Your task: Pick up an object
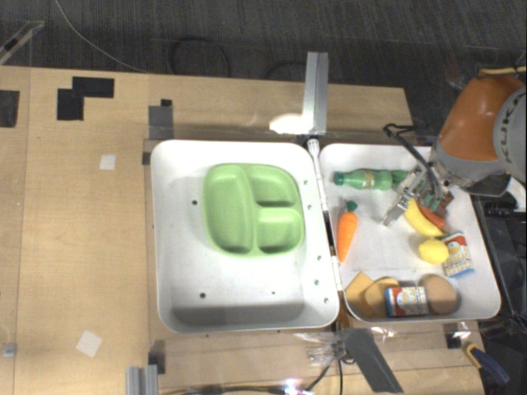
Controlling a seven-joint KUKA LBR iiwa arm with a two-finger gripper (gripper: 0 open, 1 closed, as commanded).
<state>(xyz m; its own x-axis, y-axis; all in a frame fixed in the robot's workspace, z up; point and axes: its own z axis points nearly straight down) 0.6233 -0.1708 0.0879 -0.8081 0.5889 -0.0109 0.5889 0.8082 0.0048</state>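
Two white bins on a wooden bench: in the right bin (486, 303), the gripper (409, 202) hangs spread and empty by the banana (423, 219) (nothing lifted yet), so picking remains.

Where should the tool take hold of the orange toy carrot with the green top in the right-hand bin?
Probably across the thick upper half of the orange toy carrot, coming straight down. It lies flat and alone, lengthwise beside the bin's left wall, tapering toward its lower tip, so the wider part should give a firmer hold.
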